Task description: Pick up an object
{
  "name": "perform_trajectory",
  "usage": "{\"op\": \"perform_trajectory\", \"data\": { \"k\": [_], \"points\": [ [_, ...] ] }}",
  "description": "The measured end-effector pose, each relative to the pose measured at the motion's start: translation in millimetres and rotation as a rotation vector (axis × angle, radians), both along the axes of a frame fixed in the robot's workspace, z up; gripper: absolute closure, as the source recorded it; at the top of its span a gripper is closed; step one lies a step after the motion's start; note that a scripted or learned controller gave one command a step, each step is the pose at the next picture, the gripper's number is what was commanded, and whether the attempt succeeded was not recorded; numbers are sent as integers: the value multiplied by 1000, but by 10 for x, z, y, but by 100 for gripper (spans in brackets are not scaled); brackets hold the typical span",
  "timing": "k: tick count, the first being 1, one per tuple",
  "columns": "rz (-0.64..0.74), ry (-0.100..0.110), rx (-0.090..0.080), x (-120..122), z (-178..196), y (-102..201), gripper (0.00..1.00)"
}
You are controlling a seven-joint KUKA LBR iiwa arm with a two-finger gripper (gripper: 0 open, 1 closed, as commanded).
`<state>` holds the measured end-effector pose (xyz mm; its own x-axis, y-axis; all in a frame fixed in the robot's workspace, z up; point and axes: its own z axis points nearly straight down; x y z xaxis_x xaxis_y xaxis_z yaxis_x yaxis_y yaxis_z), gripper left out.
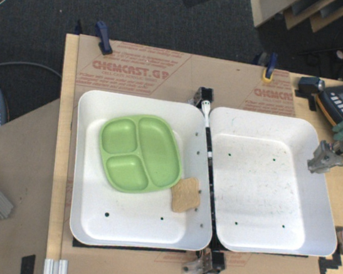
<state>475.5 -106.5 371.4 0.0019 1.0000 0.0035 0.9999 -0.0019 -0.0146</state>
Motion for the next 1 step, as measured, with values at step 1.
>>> {"op": "perform_trajectory", "data": {
  "k": [1],
  "points": [
    [4,-37,-8,440,1735,19,100]
  ]
}}
